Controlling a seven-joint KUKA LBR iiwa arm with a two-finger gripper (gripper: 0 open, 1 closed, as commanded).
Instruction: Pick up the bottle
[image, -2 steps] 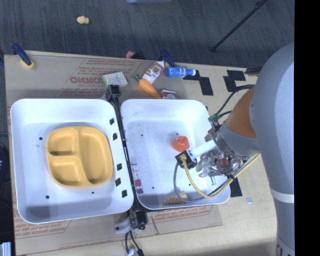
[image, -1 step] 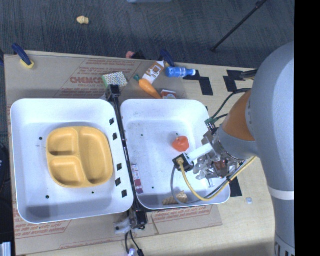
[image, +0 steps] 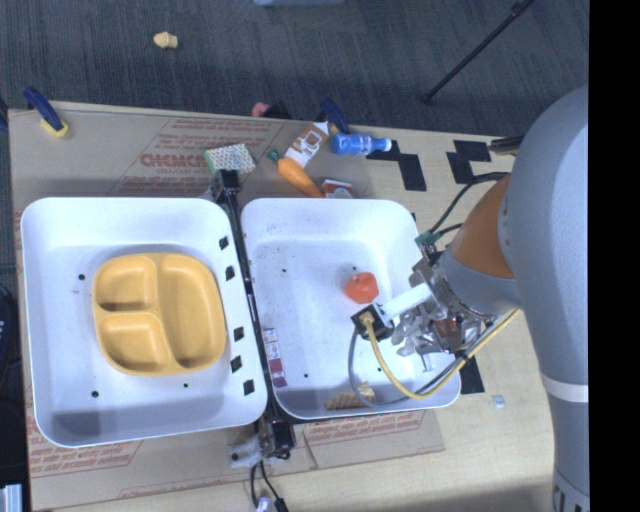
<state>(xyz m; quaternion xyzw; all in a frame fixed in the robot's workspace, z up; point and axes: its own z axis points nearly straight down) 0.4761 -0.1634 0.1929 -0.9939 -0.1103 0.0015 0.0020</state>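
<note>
Tool (image: 425, 335), grip state unreadable, hangs at the right bin's (image: 300, 215) four o'clock; the bottle (image: 358, 145) lies at twelve o'clock outside it, so closing here would grab nothing.

- You get even, fairly bright overhead light, no hard hotspots.
- White bins run near blown out: left bin (image: 40, 300) and right bin (image: 300, 230) lose surface detail on their floors.
- Soft grey shadows sit along the bins' inner walls, darkest in the left bin's lower left corner.
- Yellow tray (image: 160, 312) shows gentle shading in its compartments, mild sheen on the rim.
- Dark floor at top stays dim and grainy.
- Whole frame is low-res and soft; print on the cardboard (image: 180, 150) is barely readable.
- Arm (image: 560, 220) at right is large, close and blurred, smooth grey gradient.
- Gripper (image: 425, 335) area is muddy, small parts smear together.
</note>
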